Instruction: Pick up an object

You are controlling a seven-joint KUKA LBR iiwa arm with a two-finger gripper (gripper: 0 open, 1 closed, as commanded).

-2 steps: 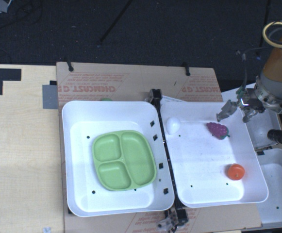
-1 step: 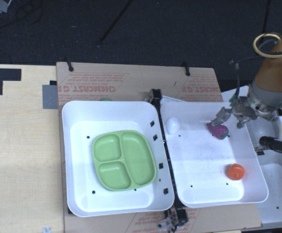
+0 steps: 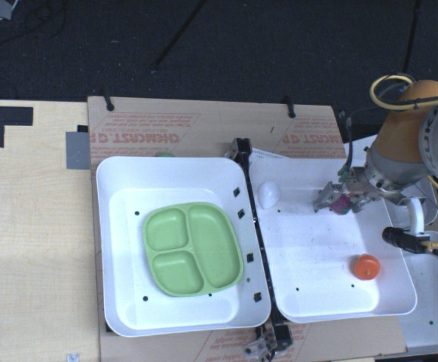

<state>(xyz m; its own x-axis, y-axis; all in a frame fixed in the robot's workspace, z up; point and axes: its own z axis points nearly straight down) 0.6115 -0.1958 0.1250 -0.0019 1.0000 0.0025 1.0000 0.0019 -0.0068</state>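
— Where the bench edge sits closest to the camera, what lies in the two bins?

— The left bin (image 3: 120,202), a shallow white plastic tray with rounded corners, holds a pale green plate (image 3: 193,249) moulded into three compartments, smooth and matte, lying flat near the middle. The right bin (image 3: 317,308) is the same glossy white plastic. Toward its near right corner rests a small orange object (image 3: 366,267), rounded and smooth, well apart from everything else.

— And farther back in that bin?

— A small white rounded thing (image 3: 268,194), egg-like, lies near the far left corner, just beside the black divider (image 3: 252,232) between the bins. To its right the gripper (image 3: 338,200) hangs over the far part of the bin, grey metal with something purplish at the fingers; the blur does not let one tell how the claw stands or whether anything sits in it.

— Behind that?

— The arm (image 3: 407,138), with its orange band, enters from the right. Brown printed cardboard (image 3: 203,130) lies under the bins, then a pale wooden surface (image 3: 30,225) at left and a dark floor beyond.
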